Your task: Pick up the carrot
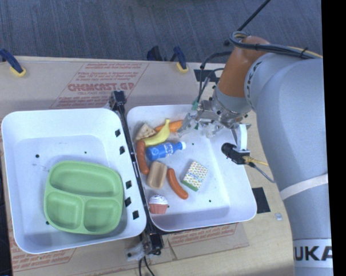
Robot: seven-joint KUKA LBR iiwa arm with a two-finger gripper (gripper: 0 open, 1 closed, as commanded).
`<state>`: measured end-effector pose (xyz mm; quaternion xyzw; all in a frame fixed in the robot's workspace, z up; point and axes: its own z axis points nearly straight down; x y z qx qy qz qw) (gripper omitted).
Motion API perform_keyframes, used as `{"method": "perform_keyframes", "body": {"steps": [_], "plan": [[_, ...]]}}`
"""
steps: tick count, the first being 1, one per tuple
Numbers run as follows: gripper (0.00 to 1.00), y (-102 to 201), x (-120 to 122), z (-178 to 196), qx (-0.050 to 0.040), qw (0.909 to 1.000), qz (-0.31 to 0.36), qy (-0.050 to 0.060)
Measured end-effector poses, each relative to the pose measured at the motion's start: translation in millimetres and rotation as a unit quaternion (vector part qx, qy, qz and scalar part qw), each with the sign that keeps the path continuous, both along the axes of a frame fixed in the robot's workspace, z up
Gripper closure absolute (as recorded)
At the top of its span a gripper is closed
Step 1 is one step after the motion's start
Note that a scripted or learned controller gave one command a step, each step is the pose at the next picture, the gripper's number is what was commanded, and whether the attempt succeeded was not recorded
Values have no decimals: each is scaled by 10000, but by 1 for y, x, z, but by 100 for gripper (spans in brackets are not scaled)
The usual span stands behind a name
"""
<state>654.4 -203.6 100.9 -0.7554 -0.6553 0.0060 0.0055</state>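
A grey arm with an orange wrist band lowers its claw [190, 121] into the far side of the right bin [238, 200], reaching for a toy carrot [176, 126]. The carrot lies just to the claw's left, an orange piece half tucked behind the banana [159, 134]; which of the orange pieces is the carrot is a judgement, since two longer ones, likely sausages [176, 184], lie nearer the camera. Whether the claw is open or closed cannot be told from this angle, and nothing is seen held in it. The toys are bunched on the claw's left against the wall shared with the left bin [18, 141], where a green plate [83, 197] sits alone well beyond the pile. Below and to the claw's left lie a blue bottle [164, 150] and a patterned box [195, 175]. Bare white floor opens under the claw and toward the near rim, giving room to approach; the far rim sits close behind the claw, and the banana crowds the carrot's left
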Motion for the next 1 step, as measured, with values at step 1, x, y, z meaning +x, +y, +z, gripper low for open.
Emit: {"method": "perform_keyframes", "body": {"steps": [1], "plan": [[0,91,-8,-7,-5,9945,-1050,-51]]}}
